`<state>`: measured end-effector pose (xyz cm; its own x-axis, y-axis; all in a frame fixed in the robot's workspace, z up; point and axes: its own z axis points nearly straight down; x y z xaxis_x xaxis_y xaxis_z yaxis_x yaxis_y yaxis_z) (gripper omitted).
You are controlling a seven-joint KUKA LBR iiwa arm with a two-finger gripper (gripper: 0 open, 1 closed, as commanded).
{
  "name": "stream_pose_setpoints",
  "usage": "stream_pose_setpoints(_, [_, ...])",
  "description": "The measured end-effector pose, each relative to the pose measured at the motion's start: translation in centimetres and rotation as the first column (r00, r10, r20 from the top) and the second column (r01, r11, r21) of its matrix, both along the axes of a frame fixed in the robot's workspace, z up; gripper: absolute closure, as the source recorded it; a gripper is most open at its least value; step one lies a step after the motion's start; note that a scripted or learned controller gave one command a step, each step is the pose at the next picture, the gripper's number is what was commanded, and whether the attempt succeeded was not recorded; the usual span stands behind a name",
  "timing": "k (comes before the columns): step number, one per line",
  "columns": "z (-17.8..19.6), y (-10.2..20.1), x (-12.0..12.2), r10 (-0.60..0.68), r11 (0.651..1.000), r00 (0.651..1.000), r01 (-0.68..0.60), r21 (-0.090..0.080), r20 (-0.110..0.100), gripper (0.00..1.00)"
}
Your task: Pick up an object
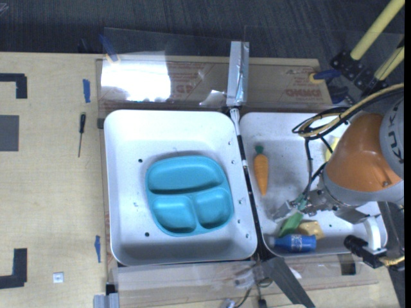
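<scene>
The arm is reaching into the right bin [282, 124], its gripper [307, 203] hanging low over the green item [290, 224] beside the blue bottle [294, 242], the carrot [261, 171] lying apart, so nothing is looking lifted yet and the grasp is remaining.

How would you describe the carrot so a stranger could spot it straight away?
Look at the right-hand white bin, the one the arm reaches into. Near its left wall lies the carrot, lengthwise, green top pointing away from the camera. It lies apart from the cluttered pile by the gripper.
</scene>
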<state>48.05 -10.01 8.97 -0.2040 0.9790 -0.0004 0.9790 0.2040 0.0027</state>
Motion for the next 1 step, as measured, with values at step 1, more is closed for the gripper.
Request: stream_pose_setpoints(1, [-0.15,-0.47,0.17,-0.257,0.966,0.966,0.257,0.003,0.006,0.0])
